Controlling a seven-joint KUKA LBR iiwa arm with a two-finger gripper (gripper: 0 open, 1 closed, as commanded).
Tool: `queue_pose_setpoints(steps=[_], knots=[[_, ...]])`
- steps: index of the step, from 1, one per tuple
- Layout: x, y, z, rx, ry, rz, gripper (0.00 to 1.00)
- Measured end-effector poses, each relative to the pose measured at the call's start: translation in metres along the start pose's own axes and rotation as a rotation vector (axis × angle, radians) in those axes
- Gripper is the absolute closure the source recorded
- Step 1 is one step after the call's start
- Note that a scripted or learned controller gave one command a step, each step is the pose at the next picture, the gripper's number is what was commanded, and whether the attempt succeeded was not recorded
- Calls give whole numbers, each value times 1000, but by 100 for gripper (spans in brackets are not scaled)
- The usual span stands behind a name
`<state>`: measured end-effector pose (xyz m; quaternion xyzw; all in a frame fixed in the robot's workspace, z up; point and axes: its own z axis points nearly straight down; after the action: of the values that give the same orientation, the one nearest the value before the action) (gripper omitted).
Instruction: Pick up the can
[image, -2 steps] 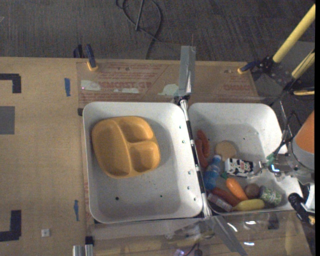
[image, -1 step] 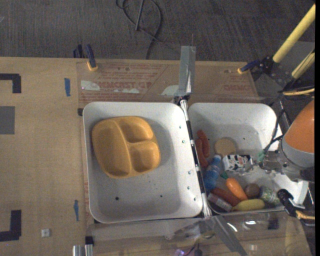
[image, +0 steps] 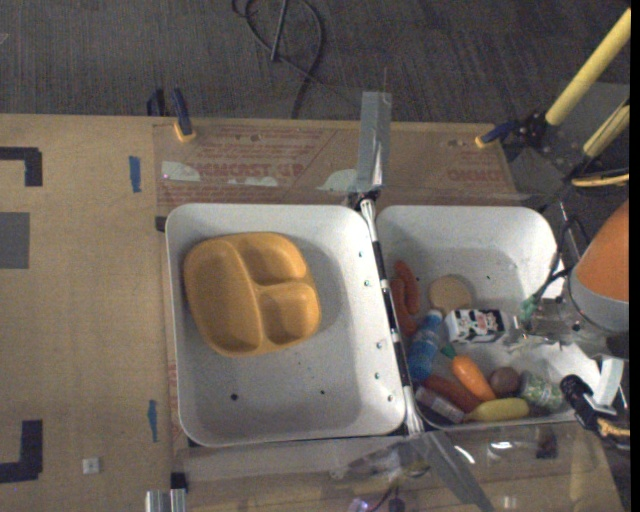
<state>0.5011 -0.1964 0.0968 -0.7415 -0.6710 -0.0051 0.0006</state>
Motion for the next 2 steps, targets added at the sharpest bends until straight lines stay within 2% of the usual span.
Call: queue_pose_setpoints(steps=[1,2], knots=[[48,30,-126,5,-9,156,100],[48,15,-69,7,-9,229,100]])
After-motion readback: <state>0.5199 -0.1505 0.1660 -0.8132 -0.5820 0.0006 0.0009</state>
